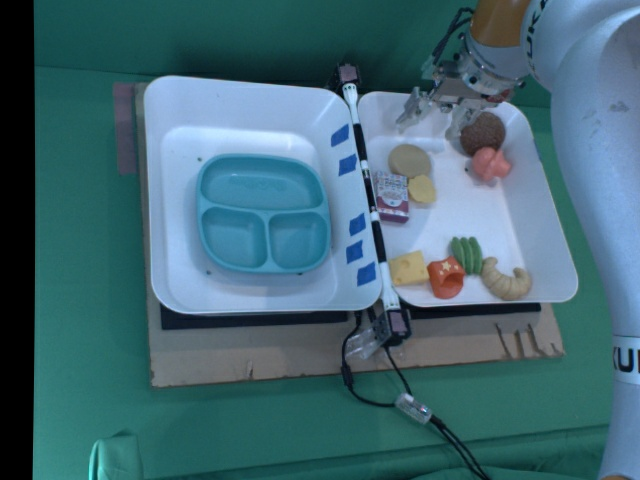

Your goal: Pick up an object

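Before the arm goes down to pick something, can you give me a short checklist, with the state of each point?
1. Gripper is above the right bin, at its far edge: ok.
2. Nothing is between the fingers: ok, they look open with a bare gap.
3. A target is close: ok, the brown ball and the orange toy lie just beside the gripper.
4. The target stands free: not ok, the brown ball and orange toy look to touch each other.
5. Gripper is centred over one item: not ok, it sits to the side of the brown ball.
6. Left bin holds the teal tray, away from the arm: ok.
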Controlling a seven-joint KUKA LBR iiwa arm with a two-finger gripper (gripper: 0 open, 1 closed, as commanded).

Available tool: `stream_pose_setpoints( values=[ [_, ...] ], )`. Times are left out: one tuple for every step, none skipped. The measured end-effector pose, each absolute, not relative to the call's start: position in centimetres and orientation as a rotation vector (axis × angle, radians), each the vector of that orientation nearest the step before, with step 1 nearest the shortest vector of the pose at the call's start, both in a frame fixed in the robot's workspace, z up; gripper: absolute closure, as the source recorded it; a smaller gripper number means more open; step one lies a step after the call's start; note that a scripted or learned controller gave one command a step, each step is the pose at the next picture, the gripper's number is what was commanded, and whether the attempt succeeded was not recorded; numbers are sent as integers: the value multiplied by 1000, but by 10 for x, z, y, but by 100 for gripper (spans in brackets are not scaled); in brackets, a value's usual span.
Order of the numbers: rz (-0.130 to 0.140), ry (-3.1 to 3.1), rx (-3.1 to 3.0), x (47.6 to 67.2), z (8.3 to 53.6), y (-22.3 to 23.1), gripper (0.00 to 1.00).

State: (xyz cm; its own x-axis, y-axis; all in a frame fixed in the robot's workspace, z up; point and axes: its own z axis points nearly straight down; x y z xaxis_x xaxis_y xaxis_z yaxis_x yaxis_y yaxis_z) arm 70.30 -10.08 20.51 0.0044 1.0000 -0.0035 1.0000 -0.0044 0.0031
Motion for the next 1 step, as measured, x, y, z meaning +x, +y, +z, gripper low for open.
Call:
stream_pose_setpoints(
  values=[
    [-5,2220,2222,702,192,-102,0]
  ],
)
